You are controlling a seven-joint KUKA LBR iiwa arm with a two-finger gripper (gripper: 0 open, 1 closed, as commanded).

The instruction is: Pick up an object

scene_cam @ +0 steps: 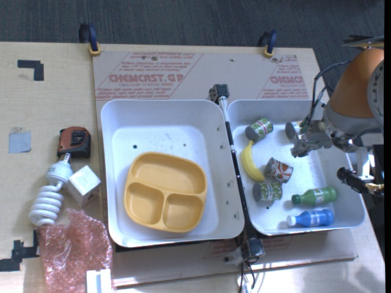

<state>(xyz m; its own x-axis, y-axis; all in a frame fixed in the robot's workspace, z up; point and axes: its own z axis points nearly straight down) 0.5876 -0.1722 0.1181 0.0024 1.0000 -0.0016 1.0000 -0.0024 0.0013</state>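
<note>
The right bin (342,221) holds a yellow banana (250,162), a green-labelled can (259,129) at the back, a red-and-white can (279,170), another green can (267,191), a green bottle (315,196) and a blue bottle (312,218). My gripper (300,145) hangs over the bin's back right part, right of the back can and above the red-and-white can. Nothing shows between its fingers. The left bin (116,133) holds a yellow divided tray (165,191).
Left of the bins on the bench lie a tape measure (74,141), a spiral light bulb (51,194), a white cube (84,180) and a pink crumpled bag (72,249). Clamps (90,39) hold the cardboard at the back. A black bracket (219,93) sits between the bins.
</note>
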